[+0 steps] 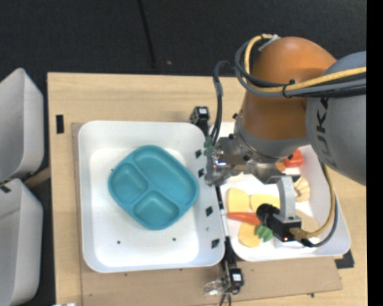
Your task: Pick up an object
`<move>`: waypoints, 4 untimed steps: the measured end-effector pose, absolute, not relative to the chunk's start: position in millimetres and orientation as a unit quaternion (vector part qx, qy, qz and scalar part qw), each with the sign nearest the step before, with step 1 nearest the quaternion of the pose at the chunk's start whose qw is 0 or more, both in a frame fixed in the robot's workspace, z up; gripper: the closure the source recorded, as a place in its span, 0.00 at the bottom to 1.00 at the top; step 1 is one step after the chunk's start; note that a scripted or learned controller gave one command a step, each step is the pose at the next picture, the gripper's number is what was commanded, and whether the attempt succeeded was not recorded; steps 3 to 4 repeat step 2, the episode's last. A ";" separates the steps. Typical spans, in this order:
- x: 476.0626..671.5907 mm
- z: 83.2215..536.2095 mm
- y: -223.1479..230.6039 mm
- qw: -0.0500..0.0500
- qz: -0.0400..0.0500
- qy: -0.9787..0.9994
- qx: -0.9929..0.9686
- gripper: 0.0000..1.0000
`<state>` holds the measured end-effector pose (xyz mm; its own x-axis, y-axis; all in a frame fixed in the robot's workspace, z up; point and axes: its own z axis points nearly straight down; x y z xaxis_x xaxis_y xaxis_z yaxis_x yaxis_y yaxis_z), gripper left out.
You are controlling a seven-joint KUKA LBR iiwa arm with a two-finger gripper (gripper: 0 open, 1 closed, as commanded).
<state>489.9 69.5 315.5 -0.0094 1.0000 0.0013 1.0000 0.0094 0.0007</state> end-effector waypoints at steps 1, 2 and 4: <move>490.6 460.1 106.3 -0.004 -0.007 -0.710 -0.704 1.00; 490.0 418.7 89.8 0.000 0.001 -0.707 -0.707 1.00; 490.0 418.7 89.8 0.000 0.001 -0.707 -0.707 1.00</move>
